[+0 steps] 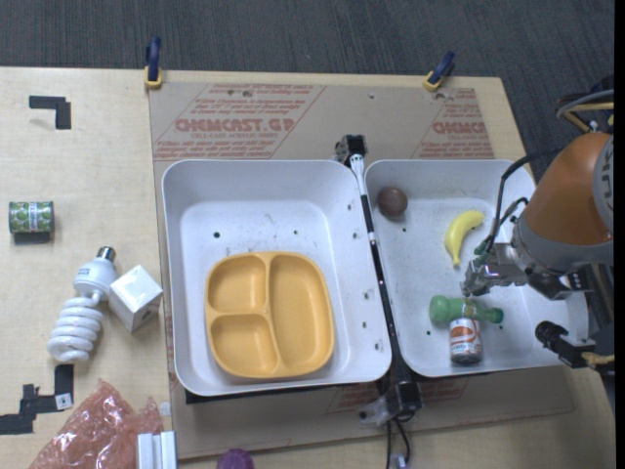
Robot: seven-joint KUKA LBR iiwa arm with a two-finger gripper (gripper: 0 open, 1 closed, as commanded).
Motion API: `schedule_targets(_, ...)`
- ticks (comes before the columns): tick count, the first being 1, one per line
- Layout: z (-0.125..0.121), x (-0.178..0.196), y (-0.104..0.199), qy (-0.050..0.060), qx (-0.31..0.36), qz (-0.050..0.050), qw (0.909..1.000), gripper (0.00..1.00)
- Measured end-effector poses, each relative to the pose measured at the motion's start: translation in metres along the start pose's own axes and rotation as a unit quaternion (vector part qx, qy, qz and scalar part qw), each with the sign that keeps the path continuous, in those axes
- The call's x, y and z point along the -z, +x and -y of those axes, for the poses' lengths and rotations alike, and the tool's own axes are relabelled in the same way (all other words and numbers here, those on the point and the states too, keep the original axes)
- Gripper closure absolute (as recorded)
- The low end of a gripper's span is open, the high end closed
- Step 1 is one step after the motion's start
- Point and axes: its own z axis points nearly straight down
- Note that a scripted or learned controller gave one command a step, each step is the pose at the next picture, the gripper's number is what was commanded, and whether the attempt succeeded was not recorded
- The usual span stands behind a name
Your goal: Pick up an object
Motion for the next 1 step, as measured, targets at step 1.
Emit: schedule_targets(1, 0.0084, -0.0093, 0.0376, -0.001, 0.001, 0.000, 1.0000, 0.00)
